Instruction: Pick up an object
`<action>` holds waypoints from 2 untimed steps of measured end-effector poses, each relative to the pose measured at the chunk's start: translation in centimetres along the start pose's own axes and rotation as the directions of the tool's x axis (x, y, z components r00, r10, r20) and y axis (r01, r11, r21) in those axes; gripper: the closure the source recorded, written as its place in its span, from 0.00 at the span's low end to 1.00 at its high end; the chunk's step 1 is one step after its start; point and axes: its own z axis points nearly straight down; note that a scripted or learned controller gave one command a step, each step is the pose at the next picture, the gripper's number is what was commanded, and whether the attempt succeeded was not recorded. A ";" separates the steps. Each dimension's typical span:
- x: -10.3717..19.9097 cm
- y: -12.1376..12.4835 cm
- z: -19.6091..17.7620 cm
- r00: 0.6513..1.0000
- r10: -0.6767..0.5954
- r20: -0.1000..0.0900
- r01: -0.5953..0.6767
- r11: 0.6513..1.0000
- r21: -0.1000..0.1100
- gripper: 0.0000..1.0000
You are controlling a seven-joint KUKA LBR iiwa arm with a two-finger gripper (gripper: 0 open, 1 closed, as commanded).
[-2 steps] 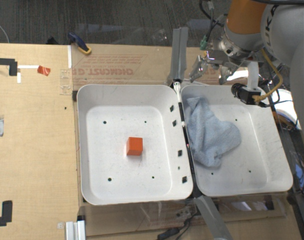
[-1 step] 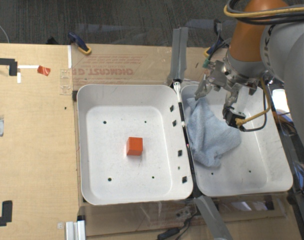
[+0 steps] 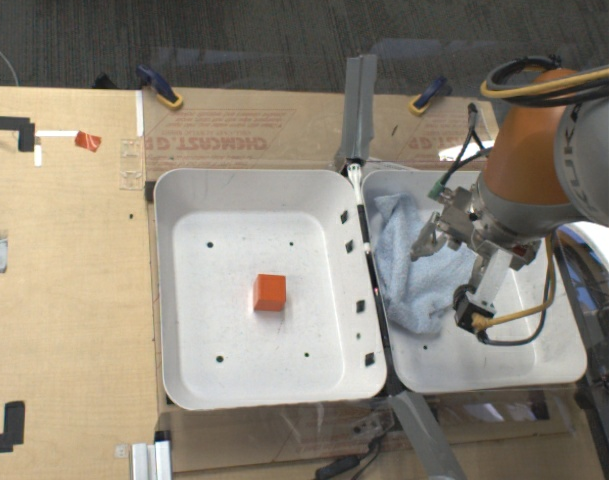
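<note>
Dark carpet (image 3: 234,18) behind cardboard-topped bench (image 3: 54,268)

The cardboard sheet (image 3: 254,128) behind the bins bears upside-down printed lettering that reads roughly "CHEMCAST GP".

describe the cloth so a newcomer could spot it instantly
Start with the two white bins side by side and take the right bin, under the arm. Along its left wall lies the crumpled pale blue cloth. It is soft and wrinkled, unlike the small orange block next door.

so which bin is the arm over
The right bin, the one holding the blue cloth. The left bin holds an orange cube.
</note>
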 end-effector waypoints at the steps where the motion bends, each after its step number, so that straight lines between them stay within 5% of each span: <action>1: -2.0 2.7 2.1 0.984 0.176 0.000 -0.176 0.984 -0.001 0.00; 2: 3.5 5.8 2.1 0.999 0.044 0.000 -0.044 0.999 -0.002 0.00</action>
